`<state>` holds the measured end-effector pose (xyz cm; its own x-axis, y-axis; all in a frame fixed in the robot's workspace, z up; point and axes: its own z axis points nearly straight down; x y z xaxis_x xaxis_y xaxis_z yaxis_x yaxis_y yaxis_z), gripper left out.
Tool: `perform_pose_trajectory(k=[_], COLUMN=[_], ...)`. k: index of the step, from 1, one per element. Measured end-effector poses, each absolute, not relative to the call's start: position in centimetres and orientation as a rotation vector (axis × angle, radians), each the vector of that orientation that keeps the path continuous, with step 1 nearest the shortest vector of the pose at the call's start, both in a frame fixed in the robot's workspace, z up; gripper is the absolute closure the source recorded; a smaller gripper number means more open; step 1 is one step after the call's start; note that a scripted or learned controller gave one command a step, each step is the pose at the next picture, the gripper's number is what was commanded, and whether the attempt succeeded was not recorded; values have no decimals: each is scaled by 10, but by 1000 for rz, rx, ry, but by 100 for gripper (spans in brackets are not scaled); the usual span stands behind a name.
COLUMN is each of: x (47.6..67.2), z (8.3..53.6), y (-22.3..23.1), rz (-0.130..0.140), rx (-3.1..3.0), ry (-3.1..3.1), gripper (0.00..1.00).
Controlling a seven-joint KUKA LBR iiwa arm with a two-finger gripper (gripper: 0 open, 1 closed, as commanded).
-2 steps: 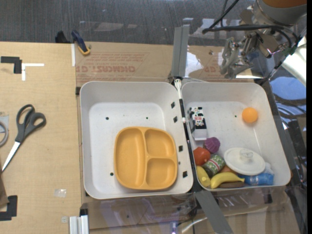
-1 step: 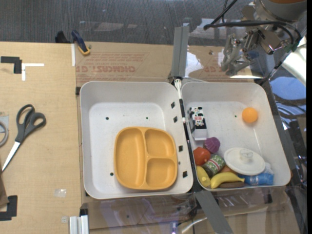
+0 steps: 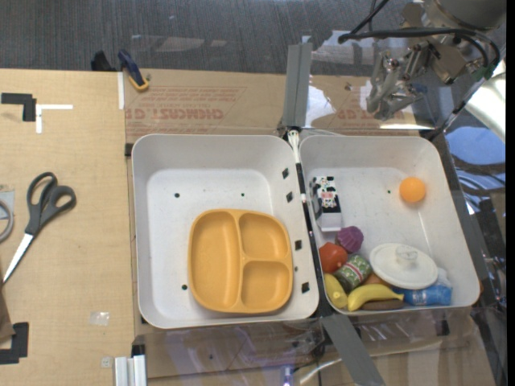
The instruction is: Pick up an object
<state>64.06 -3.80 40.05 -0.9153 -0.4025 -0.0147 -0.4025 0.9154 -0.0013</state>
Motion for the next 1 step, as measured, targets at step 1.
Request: perform_pose_trajectory(k=[1], x=[660], z=[493], y=[-116], rz=[-2], rx=[-733], ry=[3048], gripper=[100])
